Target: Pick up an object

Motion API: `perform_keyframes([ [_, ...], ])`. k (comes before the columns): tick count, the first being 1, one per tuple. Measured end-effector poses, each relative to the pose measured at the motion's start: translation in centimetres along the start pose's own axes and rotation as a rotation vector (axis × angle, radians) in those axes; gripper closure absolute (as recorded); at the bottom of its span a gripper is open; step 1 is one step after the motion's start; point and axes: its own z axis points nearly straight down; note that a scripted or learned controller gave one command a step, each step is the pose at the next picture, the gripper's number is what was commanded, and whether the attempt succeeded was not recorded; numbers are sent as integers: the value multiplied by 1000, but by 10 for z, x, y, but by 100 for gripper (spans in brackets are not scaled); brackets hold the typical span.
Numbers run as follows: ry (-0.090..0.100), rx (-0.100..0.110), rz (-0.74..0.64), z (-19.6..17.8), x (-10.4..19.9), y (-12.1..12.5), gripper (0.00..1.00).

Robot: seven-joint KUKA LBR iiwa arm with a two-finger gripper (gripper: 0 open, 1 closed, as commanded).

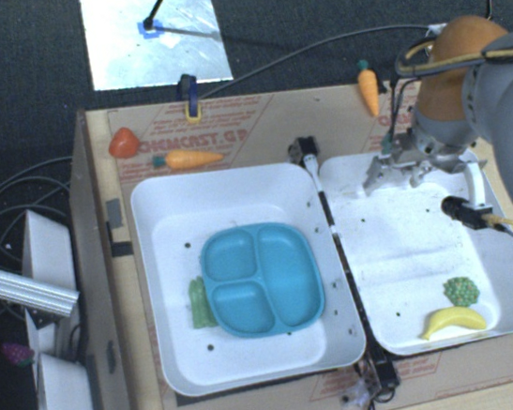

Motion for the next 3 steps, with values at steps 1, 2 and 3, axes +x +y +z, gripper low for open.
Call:
perform_keyframes([
  [1,2,4,6,11,19,-28,0],
  [2,2,1,4,0,19,-27,100],
  [3,1,-2,3,-11,19,-26,100],
])
